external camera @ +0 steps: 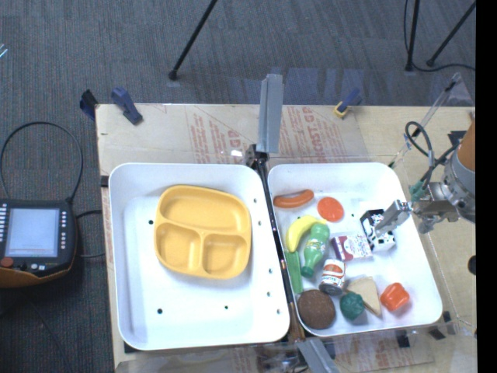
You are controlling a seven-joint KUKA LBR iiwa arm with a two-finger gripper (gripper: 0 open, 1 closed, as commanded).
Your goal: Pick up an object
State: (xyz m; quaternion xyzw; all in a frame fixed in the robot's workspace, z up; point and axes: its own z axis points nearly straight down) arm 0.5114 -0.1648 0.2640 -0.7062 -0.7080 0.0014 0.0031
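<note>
My gripper [382, 222] reaches in from the right and hangs low over the right bin [411, 286], at its right-middle part. It sits right over a small black-and-white spotted box [384, 240], with a white and maroon carton [352, 247] just to its left. Whether it touches the spotted box I cannot tell. Other toy foods lie in this bin: a hot dog [293, 200], a red tomato [330, 208], a banana [299, 230], a green bottle [313, 252], a small can [332, 277], a brown patty [316, 308], a green piece [352, 306], a bread wedge [367, 292] and an orange pepper [394, 296].
The left bin [140, 317] holds a yellow divided plate [204, 231]. A grey upright post [270, 119] stands behind the seam between the bins. Cables and the arm's wrist [454, 189] crowd the right bin's far-right edge. A handheld control pad [35, 235] lies on the floor at left.
</note>
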